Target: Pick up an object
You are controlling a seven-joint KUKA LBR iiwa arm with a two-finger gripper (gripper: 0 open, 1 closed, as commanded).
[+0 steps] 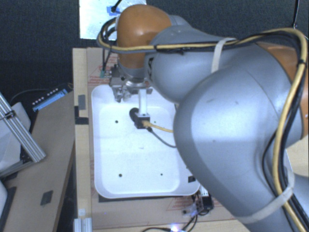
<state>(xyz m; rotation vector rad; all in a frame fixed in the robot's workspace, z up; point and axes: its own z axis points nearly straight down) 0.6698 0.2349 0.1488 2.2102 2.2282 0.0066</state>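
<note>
In the camera view the hand (123, 92) hung low over the far end of the white bin (111, 178), close to its back wall. The arm (231, 110) covered all that lay to the right. Whether the hand was wide or narrow could not be told, and nothing could be made out between its tips. The thing to be picked was hidden, most likely beneath the hand or behind the arm, so its place could not be fixed. By judgement only, a piece that fits such a bin would be light, and best taken across its narrowest part. Its stiffness and slipperiness were unknown.
</note>
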